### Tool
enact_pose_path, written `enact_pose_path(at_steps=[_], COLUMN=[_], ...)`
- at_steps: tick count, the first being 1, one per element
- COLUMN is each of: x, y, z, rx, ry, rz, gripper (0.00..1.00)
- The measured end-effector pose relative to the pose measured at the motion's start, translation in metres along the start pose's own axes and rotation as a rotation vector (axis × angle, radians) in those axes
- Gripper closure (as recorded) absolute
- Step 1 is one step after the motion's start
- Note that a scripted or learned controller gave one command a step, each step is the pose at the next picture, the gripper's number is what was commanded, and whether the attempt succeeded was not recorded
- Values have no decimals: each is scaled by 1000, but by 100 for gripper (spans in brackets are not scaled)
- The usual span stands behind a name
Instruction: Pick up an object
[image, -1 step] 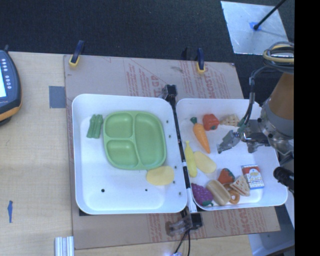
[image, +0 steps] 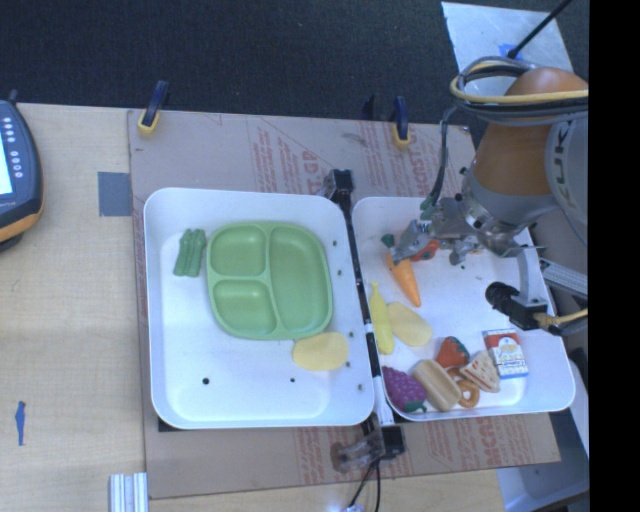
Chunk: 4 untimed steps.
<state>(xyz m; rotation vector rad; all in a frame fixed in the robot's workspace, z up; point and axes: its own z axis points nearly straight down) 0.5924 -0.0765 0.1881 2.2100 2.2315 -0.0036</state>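
My gripper (image: 413, 243) hangs low over the far left part of the right bin (image: 452, 292), just above the leafy end of an orange carrot (image: 405, 283). Something small and reddish sits right at the gripper's tip, too blurred to name. Along the right bin's left wall lies a yellow banana (image: 377, 320), beside it a pale yellow piece (image: 410, 324). At the near edge are purple grapes (image: 400, 384), a hot dog (image: 437, 384), a strawberry (image: 452, 351), a sandwich wedge (image: 483, 372) and a small red and white carton (image: 507, 354).
The left bin (image: 180, 380) holds a green divided plate (image: 269, 279), a green bean pod (image: 188, 252) at its left and a yellow chip (image: 320, 351) near the plate's front. A black part (image: 510, 300) sticks in at the right bin's right side. The arm's orange band (image: 520, 140) looms above.
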Motion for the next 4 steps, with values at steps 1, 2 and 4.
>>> enact_pose_path(at_steps=[1, 2, 4], x=[-24, -25, 133], y=[2, 4, -99], z=[100, 83, -3], rx=[12, 5, 13], ry=[1, 0, 5], rz=[6, 5, -3], gripper=[0, 100, 100])
